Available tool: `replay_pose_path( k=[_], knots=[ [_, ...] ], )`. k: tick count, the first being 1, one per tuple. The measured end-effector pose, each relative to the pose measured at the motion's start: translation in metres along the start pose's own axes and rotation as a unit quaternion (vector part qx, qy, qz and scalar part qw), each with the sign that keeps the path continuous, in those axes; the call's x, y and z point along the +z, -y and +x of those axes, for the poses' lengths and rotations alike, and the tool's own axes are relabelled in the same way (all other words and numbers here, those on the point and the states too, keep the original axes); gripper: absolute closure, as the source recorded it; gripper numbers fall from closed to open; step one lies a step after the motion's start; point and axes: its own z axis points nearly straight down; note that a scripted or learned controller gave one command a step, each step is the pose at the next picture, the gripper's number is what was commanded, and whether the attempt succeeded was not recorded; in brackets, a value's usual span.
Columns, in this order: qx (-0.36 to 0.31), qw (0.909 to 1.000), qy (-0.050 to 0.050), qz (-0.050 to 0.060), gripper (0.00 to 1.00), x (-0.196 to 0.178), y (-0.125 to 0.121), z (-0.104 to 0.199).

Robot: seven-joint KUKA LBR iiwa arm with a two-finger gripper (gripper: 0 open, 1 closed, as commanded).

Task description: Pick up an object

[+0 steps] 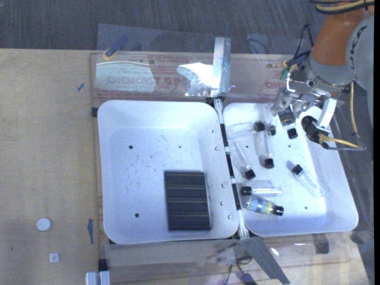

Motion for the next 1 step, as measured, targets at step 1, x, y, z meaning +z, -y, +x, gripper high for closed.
replay_pose_path(
  k=[1],
  knots=[
    [0.000,1.0000,0.000,-0.001,1.00,-0.0589,0.0069,0.0201]
  ],
)
